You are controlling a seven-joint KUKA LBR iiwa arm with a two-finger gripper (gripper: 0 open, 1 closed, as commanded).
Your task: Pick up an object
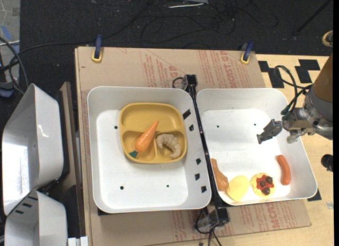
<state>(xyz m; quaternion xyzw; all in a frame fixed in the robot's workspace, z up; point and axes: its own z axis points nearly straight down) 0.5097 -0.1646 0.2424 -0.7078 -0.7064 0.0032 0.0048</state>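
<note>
Toy sausage (285, 169), right bin (241, 102): likely light, rigid, smooth; grip across its middle. Jaws (269, 132) state: cannot tell.

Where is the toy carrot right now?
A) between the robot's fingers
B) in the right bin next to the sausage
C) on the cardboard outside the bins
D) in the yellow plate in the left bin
D: the carrot lies in the yellow plate inside the left bin, beside a pale shrimp.
</note>
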